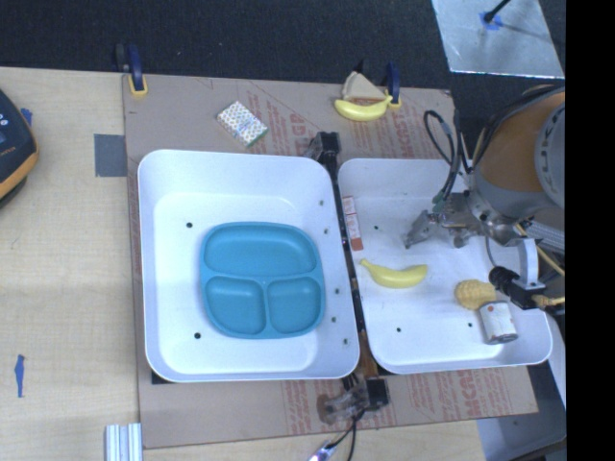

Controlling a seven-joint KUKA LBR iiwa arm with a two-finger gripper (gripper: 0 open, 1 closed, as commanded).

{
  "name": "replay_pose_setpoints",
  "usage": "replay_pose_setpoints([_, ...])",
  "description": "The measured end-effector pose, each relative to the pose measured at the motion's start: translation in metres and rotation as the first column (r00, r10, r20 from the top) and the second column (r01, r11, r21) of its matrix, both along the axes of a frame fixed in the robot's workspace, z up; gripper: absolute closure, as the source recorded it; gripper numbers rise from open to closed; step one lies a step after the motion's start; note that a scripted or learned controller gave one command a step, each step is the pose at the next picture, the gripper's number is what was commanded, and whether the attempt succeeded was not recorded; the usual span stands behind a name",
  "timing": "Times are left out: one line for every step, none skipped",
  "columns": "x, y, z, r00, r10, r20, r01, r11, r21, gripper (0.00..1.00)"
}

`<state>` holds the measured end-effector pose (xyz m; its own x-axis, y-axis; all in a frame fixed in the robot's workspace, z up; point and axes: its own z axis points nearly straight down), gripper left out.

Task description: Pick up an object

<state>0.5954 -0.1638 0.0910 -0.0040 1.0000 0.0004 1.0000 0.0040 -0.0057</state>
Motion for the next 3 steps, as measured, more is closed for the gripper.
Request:
replay_pose_setpoints([0.025, 0.099, 0.102, 1.000, 0.001, 0.005, -0.001, 1.000, 0.001, 0.00])
replay_pose_setpoints([-0.024, 0.069, 0.021, 1.000, 0.000, -0.001, 0.000, 1.000, -0.001, 0.00])
replay_pose_setpoints([-0.069, 0.064, 0.000, 1.000, 0.001, 0.001, -0.001, 1.000, -0.001, 0.00])
